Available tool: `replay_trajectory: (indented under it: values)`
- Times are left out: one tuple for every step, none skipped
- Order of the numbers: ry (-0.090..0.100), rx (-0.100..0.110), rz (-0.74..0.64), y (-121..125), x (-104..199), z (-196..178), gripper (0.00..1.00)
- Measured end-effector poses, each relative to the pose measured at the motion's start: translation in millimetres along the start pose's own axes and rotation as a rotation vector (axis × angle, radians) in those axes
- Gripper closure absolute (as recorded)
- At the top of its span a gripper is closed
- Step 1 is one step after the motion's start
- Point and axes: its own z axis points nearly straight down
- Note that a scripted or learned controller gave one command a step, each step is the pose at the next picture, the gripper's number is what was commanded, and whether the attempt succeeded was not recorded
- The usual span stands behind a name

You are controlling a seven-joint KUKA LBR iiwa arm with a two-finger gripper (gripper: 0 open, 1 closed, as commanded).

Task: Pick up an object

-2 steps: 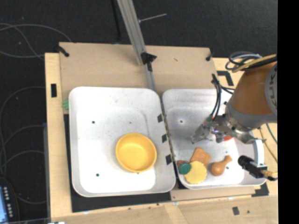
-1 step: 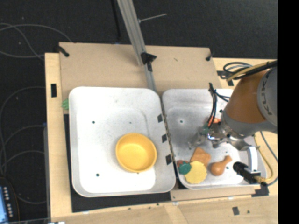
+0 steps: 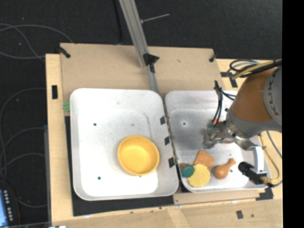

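- The worktop (image 3: pixel 109 65) carries a left bin (image 3: pixel 104 108) and a right bin (image 3: pixel 190 103), whose inner rims touch along the middle.
- The left bin is mostly bare floor. A yellow bowl (image 3: pixel 138 155) sits upright in its near half, right of centre and clear of the rims.
- The far half of the right bin is bare. Its things crowd the near edge.
- The arm (image 3: pixel 254 103) reaches in from the right over the right bin's right rim, with its orange band above the wrist.
- The gripper (image 3: pixel 212 136) is over the middle of the right bin, pointing down and a little left. Whether it is parted or closed cannot be told from this angle, and nothing can be seen held in it.
- An orange wedge (image 3: pixel 204 157) lies just near of the gripper, and whether the two touch cannot be told.
- A yellow disc (image 3: pixel 199 175) touches the wedge's near side, close to the near rim.
- A green piece (image 3: pixel 188 170) lies against the disc's left edge, beside the left wall.
- A brown gourd (image 3: pixel 223 169) lies just right of the disc, with its neck pointing far-right.
- A metal rail (image 3: pixel 134 27) slants down from the far side, ending at the far end of the seam between the bins.
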Motion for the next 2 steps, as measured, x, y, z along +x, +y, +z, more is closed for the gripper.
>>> replay_trajectory:
  values:
    - [-0.002,-0.004,-0.008,-1.5,1.0,-63.2,1.0]
    - [-0.001,0.0,-0.01,0.1,0.5,-82.1,1.0]
